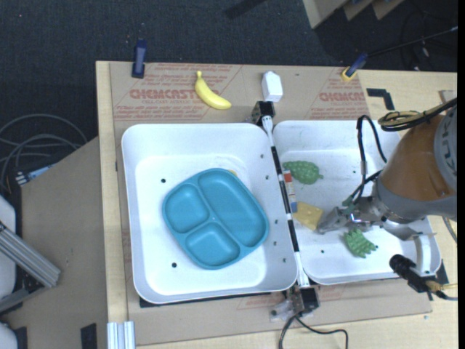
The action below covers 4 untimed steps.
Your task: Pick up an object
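In the right bin lie three small objects: a green leafy toy near the middle, a yellow cheese-like wedge by the divider, and a second green toy near the front. My gripper hangs low in that bin, just right of the yellow wedge and just above-left of the front green toy. Its grey fingers point left toward the wedge. Nothing shows between them. The left bin holds a blue divided plate.
A yellow banana and a white block lie on the cardboard behind the bins. A black cable loops over the right bin's back right. The arm's orange band covers the bin's right side.
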### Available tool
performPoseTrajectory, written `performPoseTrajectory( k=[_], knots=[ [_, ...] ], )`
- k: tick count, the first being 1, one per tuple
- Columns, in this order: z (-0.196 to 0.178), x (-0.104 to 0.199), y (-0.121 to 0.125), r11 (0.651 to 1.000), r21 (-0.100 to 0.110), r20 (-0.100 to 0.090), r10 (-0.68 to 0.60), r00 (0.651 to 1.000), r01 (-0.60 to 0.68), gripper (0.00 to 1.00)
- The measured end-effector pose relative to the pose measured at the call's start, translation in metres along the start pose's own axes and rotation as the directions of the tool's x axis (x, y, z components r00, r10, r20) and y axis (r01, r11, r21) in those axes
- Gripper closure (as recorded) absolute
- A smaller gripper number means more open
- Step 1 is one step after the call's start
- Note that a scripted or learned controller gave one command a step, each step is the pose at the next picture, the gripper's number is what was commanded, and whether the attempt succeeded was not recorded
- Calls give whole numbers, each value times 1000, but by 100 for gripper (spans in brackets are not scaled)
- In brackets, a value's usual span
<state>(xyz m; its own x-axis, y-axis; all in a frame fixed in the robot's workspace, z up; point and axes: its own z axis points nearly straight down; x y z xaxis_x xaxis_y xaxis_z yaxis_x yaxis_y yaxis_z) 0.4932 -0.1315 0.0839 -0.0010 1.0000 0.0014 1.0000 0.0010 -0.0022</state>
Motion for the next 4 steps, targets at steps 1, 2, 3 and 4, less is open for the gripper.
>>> performPoseTrajectory(
  k=[1, 2, 3, 4],
  knots=[
    [0, -11, -15, 1000, 0, 0, 2, 1000, -2, 0],
    [-10, -11, -14, 1000, -1, 1, 2, 1000, -2, 100],
    [-10, -10, -14, 1000, -1, 1, 2, 1000, -2, 0],
    [-10, -22, 67, 1000, -4, 2, 0, 1000, 0, 0]
  ],
)
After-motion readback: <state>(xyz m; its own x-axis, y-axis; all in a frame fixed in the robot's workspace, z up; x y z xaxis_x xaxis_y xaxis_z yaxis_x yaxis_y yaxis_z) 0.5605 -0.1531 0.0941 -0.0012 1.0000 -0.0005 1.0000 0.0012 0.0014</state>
